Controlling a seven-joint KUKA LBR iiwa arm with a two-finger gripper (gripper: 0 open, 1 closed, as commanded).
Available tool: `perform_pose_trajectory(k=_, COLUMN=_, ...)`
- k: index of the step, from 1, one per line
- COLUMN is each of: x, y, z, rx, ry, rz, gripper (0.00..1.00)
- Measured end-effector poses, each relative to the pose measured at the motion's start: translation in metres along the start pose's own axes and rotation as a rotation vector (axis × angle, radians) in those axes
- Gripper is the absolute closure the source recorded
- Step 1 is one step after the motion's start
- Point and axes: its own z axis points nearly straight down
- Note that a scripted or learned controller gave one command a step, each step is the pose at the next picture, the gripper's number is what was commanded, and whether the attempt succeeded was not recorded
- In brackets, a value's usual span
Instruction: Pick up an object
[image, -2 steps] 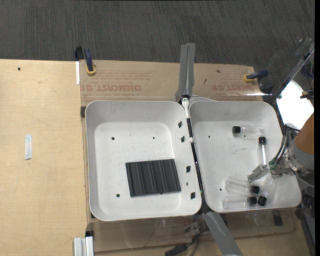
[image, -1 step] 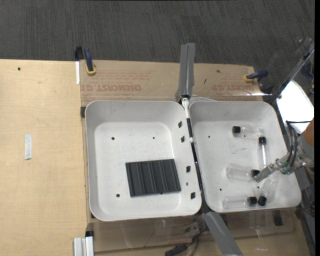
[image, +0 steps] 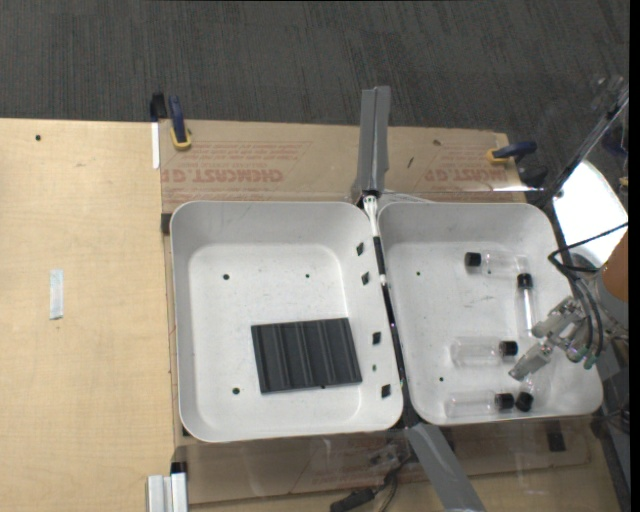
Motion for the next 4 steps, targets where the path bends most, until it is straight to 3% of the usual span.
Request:
perform_pose_trajectory(k=1, x=-0.001, y=0.001, z=-0.053, rx=-0.001, ry=-0.004, rz=-0.340, gripper=0.00)
perform_pose_trajectory(k=2, x=-0.001, y=0.001, z=-0.107, rx=-0.001, ry=-0.005, rz=-0.834, gripper=0.00)
perform_pose_trajectory(k=3, x=-0.010, y=0.009, z=-0.261, rx=0.000, ry=-0.005, rz=-1.014, gripper=0.00)
perform_pose_trajectory(k=4, x=-0.009, y=0.008, z=-0.327, rx=0.000, ry=-0.005, rz=-1.218, gripper=0.00)
